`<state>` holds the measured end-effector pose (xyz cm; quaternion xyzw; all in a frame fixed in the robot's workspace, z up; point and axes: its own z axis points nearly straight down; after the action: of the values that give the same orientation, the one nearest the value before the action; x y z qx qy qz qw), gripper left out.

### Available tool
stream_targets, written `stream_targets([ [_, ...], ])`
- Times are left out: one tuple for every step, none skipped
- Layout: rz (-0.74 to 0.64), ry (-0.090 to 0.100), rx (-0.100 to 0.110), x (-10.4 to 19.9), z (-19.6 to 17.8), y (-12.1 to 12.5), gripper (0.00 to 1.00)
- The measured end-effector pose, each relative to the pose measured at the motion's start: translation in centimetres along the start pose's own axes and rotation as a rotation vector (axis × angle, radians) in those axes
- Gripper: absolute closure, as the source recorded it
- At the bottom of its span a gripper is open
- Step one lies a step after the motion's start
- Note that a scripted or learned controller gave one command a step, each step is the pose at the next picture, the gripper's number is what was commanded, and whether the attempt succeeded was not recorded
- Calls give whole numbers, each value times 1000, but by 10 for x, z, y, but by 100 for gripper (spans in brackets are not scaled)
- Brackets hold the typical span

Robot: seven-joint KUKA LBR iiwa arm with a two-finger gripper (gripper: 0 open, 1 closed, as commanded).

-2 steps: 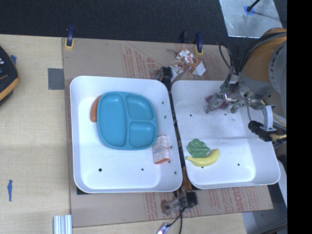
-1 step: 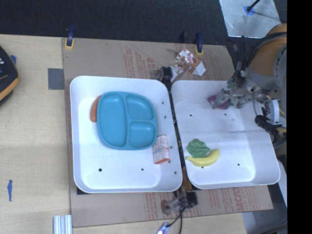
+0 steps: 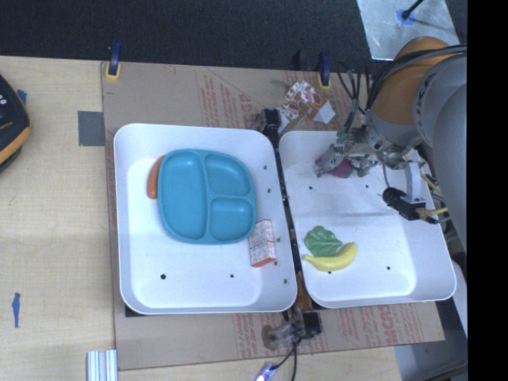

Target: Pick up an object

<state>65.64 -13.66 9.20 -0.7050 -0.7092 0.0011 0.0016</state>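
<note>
Claw point(image 3: 343, 155) low at far edge of right shallow white plastic bin point(image 3: 397, 280), over small purple item point(image 3: 340, 168); finger state indeterminate. Bins on cardboard sheet point(image 3: 198, 94), wooden bench point(image 3: 48, 236).

The scene was evenly and fairly brightly lit from above, with no hard highlights. The two white bins point(image 3: 127, 213) came close to overexposure, their floors nearly featureless, and faint soft shadows lay along their inner walls. The blue divided plate point(image 3: 206, 195) cast a thin, soft shadow at its lower edge. The dark floor point(image 3: 198, 10) at the top held little detail. Sharpness was modest overall: the print on the cardboard sheet point(image 3: 222, 94) was smeared, and the arm point(image 3: 432, 94) at the right looked soft and slightly blurred.
</note>
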Motion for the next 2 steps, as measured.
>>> stream_targets([
  [4,-1,-2,-48,0,0,0],
  [2,0,0,-22,0,0,0],
])
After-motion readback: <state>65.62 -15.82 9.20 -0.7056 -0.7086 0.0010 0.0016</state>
